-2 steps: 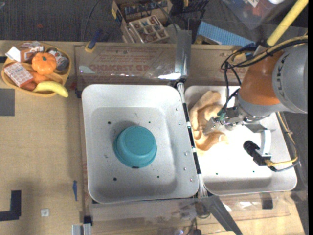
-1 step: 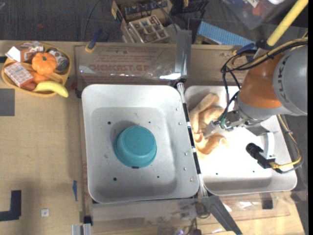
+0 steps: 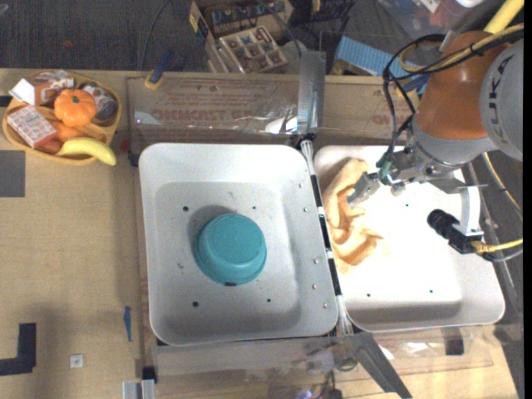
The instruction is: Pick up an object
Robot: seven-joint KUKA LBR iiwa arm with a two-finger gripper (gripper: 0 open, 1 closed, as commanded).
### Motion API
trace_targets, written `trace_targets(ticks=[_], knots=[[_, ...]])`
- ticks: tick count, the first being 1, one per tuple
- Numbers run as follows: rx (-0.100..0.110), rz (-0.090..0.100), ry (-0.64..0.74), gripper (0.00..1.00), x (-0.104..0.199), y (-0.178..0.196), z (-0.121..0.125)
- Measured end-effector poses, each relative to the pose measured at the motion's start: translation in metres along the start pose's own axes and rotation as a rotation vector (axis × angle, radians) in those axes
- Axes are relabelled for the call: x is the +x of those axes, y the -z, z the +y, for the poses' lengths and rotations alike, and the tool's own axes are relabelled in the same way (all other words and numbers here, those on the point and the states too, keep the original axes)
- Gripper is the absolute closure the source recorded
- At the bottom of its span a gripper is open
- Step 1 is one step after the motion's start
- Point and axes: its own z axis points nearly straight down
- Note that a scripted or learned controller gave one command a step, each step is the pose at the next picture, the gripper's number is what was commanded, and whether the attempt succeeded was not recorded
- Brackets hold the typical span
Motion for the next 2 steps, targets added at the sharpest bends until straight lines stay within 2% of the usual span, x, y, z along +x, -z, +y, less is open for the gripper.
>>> trace_targets(ticks=[1,2], knots=[[-0.01,-0.002,0.016,0.0,-0.019,-0.095,-0.035],[-0.014,-0.002,0.012,1.0,-0.021,-0.084,-0.034]])
